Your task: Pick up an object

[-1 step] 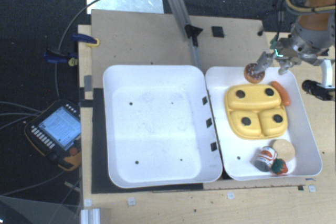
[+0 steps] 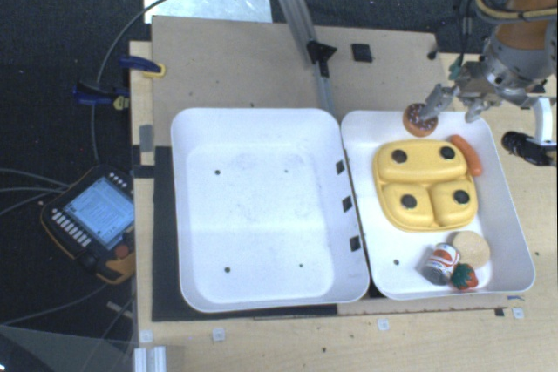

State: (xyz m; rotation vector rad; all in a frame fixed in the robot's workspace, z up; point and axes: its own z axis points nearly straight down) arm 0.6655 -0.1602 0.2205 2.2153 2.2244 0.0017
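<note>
Doughnut (image 2: 420, 119): small, round and brown-pink, it lies at the far left corner of the right bin (image 2: 514, 213), just beyond the yellow tray's far edge and touching nothing I can make out.
Tool (image 2: 456, 104): it hangs just right of the doughnut, over the far rim of the right bin; its two fingers stand spread apart, one tip close beside the doughnut, the other further right, with nothing between them.
Arm (image 2: 523, 13): grey with an orange band, it comes in from beyond the yellow tray's far right corner.
Yellow tray (image 2: 425, 186): a moulded piece with three hollows and dark dots, it sits in the middle of the right bin and serves as my landmark.
Orange carrot-like piece (image 2: 466, 154): long and slim, it lies against the yellow tray's far right edge.
Small can (image 2: 441, 262): tipped on its side, near the tray's near edge.
Tan disc (image 2: 471, 247): just right of the can.
Red and green bit (image 2: 464, 276): beside the can, nearer the bin's front rim.
Left bin (image 2: 253, 205): white, left of the yellow tray, side by side with the right bin.
Desk (image 2: 235, 65): brown board carrying both bins.
Handheld pendant (image 2: 91, 218): far left of the tray, off the desk.
</note>
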